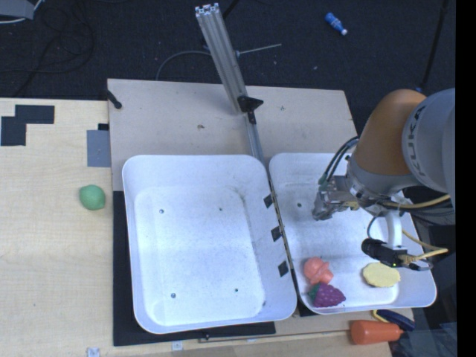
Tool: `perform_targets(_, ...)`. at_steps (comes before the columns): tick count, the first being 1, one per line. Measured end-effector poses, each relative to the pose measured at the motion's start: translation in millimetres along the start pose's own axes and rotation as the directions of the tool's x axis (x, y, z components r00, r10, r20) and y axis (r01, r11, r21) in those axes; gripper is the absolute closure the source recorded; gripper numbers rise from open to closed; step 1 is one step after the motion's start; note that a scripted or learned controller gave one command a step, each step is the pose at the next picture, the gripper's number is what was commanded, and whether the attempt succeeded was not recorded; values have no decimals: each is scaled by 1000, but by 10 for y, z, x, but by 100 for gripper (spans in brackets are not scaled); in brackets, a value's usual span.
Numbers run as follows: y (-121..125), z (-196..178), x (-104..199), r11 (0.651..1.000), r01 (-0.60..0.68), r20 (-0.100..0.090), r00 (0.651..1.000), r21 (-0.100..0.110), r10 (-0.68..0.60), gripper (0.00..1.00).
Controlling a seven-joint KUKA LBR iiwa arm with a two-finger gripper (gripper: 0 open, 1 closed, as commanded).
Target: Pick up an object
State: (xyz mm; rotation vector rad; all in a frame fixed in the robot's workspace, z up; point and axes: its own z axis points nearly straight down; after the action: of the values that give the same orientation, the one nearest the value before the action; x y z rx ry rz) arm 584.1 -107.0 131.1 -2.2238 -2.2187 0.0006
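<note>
The jaws hang over the bare upper part of the right bin, at centre right of the frame; whether they are apart or together, I cannot tell. Along that bin's lower edge lie an orange toy, purple grapes and a yellow piece. A green ball rests on the worktop at left.

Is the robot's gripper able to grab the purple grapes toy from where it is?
Probably yes. The gripper hangs over the right bin, and the purple grapes lie uncovered near its front edge, touching only the orange toy.
</note>
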Motion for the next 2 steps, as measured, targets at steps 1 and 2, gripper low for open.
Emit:
perform_targets(1,-13,-499,95,1000,2,0,1000,-4,-2,100)
perform_targets(2,-101,-986,98,1000,1,0,1000,-4,-1,100)
